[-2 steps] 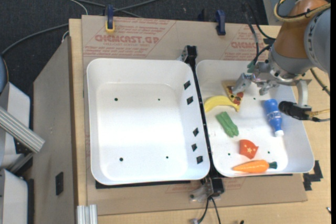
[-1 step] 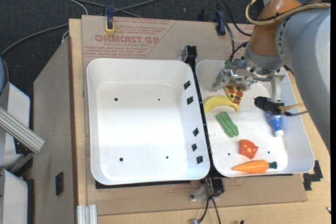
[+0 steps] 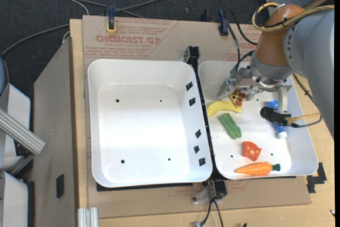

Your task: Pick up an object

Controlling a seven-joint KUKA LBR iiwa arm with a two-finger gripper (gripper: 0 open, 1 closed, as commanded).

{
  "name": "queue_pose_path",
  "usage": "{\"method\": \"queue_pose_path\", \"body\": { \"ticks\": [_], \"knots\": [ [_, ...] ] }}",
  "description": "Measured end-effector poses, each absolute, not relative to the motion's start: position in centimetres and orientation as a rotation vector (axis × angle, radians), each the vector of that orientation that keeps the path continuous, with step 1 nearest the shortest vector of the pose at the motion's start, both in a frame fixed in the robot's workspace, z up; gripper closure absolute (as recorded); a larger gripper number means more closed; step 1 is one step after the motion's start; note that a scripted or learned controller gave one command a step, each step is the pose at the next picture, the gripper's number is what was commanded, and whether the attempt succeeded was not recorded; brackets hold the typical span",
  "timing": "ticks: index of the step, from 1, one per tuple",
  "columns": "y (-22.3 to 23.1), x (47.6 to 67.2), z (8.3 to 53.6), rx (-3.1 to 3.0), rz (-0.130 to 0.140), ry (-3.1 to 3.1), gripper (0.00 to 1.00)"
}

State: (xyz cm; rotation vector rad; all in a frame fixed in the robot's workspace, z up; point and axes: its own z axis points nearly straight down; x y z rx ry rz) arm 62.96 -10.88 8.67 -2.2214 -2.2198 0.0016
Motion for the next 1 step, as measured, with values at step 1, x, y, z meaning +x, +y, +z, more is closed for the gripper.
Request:
{"method": "queue_pose_path", "body": {
  "ticks": [1],
  "knots": [
    [-9.62,50.75,8.44,-2.216,0.009,-2.208,0.0]
  ]
}}
